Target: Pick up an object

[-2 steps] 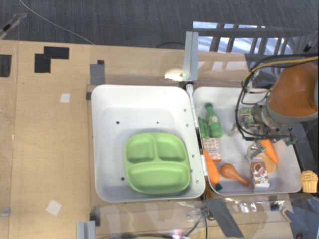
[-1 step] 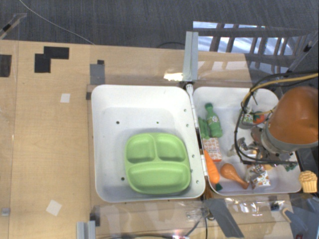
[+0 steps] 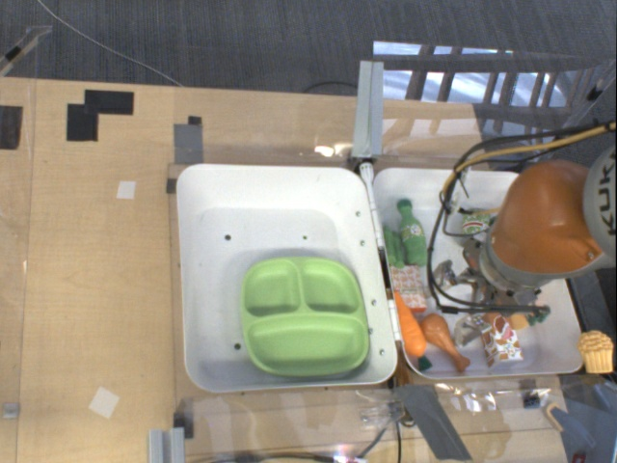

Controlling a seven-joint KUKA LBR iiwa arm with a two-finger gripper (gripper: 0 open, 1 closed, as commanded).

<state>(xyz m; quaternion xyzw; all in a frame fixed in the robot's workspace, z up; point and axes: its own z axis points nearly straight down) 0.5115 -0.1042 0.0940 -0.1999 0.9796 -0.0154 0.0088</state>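
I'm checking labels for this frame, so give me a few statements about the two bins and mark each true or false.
1. The green plate lies in the left bin. True.
2. The green bottle stands on the plate. False: it lies in the right bin.
3. The carrot is beside the chicken leg. True.
4. The arm hangs over the left bin. False: it is over the right bin.

A green plastic bottle (image 3: 409, 231) lies lengthwise near the right white bin's (image 3: 571, 360) left wall; an orange toy carrot (image 3: 412, 331) and a tan drumstick (image 3: 443, 339) lie nearer its front.
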